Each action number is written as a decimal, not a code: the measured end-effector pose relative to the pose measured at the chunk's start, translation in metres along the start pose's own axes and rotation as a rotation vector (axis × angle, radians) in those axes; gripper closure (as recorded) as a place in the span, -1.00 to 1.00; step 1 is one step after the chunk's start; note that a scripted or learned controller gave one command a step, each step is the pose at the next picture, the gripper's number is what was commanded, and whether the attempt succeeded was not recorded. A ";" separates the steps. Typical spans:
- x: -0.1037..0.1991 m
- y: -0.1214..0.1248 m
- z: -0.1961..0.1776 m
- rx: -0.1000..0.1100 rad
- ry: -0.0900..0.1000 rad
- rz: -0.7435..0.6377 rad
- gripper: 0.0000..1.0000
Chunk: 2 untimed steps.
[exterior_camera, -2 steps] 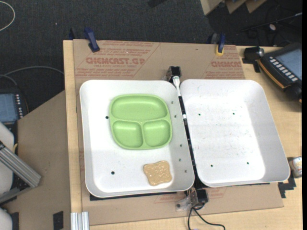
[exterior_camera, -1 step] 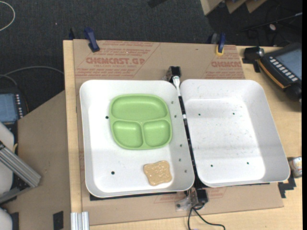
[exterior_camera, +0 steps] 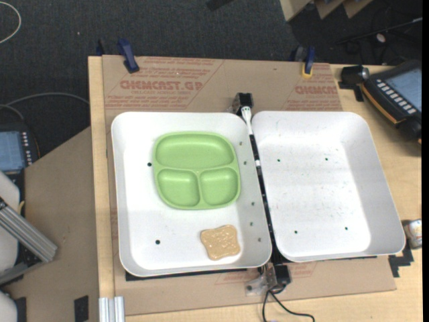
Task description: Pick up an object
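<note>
A light green divided plate (exterior_camera: 196,170) with three compartments lies flat in the upper middle of the left bin (exterior_camera: 131,200). A small tan, toast-like piece (exterior_camera: 221,242) rests on the bin floor near the front, just below the plate's right side and apart from it.
The right bin (exterior_camera: 322,183) has a bare, speckled white floor. Both bins sit on a brown cardboard sheet (exterior_camera: 174,79) held by blue clamps at the back. A handheld controller (exterior_camera: 395,92) lies at the far right, and cables trail at the front edge.
</note>
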<state>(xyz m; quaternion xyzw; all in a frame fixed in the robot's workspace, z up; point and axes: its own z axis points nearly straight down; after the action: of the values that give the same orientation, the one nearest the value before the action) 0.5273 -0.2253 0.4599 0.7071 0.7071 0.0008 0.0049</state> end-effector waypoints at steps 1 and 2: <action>0.030 -0.035 0.072 0.016 0.009 0.000 1.00; 0.000 -0.001 0.025 0.000 0.001 0.001 1.00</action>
<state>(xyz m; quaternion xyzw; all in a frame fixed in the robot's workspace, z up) 0.5269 -0.2253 0.4354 0.7073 0.7069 0.0009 0.0045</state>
